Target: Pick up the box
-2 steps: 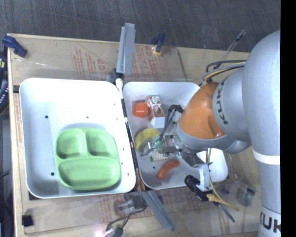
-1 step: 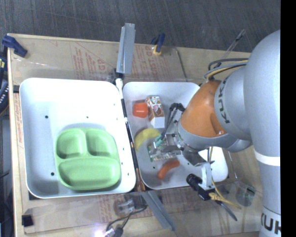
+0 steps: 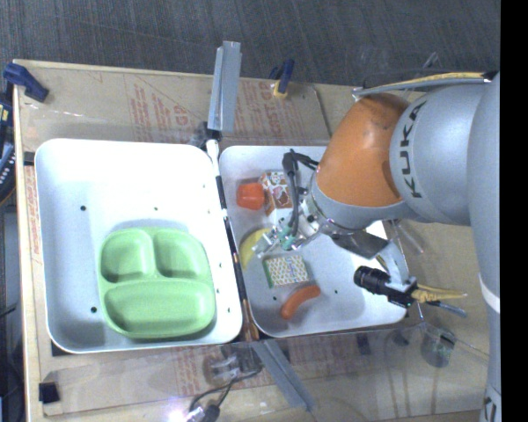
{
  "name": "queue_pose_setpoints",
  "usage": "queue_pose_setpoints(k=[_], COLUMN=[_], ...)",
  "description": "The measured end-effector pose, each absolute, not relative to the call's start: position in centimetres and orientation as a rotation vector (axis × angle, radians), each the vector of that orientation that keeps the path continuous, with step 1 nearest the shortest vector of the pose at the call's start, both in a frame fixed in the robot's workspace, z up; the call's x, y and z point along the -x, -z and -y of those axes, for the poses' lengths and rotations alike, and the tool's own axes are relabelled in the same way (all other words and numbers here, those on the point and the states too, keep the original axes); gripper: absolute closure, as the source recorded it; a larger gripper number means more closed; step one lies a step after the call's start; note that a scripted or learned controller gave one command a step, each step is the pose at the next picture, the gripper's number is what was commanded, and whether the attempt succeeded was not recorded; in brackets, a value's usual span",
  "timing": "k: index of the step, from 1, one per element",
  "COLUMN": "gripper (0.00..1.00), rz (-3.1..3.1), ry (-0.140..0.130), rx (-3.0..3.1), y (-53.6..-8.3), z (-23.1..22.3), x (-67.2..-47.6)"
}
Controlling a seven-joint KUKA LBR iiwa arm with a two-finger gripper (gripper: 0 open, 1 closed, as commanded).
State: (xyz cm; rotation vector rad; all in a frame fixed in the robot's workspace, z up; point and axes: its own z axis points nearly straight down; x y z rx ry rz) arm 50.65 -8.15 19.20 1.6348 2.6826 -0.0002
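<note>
The arm (image 3: 422, 156), grey w/ its orange band, comes in from 3 o'clock and covers the upper right part of the right bin (image 3: 334, 310). The left bin (image 3: 70, 192) sits just beside it on the bench (image 3: 114, 95), the two touching along their shared edge.

In the left bin, twd 5 o'clock of its floor, lies a green divided tray (image 3: 156, 282): two small compartments at 12, one long one at 6.

The gripper (image 3: 290, 234) is low over the middle of the right bin. Its tip is a tangle of dark & teal parts, so whether the fingers are spread or pinched: can't tell. Nothing is visibly between them.

The box (image 3: 287, 271), small, w/ a green-dotted pale face, lies flat on the right bin's floor at 6 o'clock from the gripper, just beside the tip; contact can't be judged.

Around it:
- yellow item (image 3: 251, 246) at 10 o'clock of the box, vs the bin's left wall
- orange-red sausage shape (image 3: 299, 301) at 5 o'clock, just beside it
- red-orange block (image 3: 251, 194) at 11 o'clock, farther up
- small printed packet (image 3: 275, 187) right of that block, partly under the arm
</note>
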Motion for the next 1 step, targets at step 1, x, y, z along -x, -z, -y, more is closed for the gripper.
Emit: queue_pose_setpoints(k=[1], gripper=[0.0], rz=[-2.682], ry=[0.001], rx=[-1.635], y=[-19.19], z=[8.17], x=[-50.64])
